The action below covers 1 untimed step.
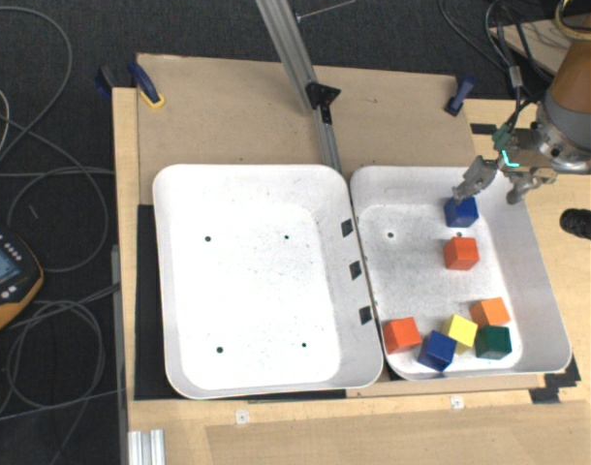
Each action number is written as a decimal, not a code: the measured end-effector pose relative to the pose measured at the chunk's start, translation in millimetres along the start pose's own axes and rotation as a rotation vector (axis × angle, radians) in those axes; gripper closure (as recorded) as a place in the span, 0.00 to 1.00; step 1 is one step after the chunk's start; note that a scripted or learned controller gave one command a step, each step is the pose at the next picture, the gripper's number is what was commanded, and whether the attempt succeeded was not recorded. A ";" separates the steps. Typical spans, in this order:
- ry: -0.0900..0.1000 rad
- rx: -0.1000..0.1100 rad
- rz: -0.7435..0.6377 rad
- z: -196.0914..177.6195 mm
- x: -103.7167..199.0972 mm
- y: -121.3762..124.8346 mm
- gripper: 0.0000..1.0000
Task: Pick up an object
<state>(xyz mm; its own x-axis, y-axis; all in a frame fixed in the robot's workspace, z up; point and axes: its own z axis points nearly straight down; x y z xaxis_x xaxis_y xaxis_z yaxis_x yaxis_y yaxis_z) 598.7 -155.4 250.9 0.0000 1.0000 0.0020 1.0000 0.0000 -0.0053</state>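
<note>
The right bin point(412, 260) holds several coloured cubes. A blue cube point(461, 211) lies near its far edge, and a red-orange cube point(460, 253) lies just in front of it. Along the near edge cluster an orange cube point(402, 333), a second blue cube point(437, 349), a yellow cube point(462, 330), another orange cube point(489, 311) and a green cube point(493, 341). My gripper point(499, 184) hangs over the bin's far right corner, open, with nothing between its fingers. Its left finger point(478, 176) stands just above and right of the far blue cube.
The left bin point(247, 279) lies beside the right one, with small black clips point(354, 269) along the shared edge. A slanted metal pole point(295, 56) rises behind the bins. Blue clamps point(146, 85) grip the board's far corners. Cables lie on the floor at left.
</note>
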 end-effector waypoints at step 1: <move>-0.001 -0.004 -0.001 -2.5 0.1 0.8 0.00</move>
<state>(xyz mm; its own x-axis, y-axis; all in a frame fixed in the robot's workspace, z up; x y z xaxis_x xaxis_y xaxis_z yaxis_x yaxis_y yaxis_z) 599.5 -155.3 253.4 -0.0011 1.0000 0.0011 1.0000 0.0011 -0.0008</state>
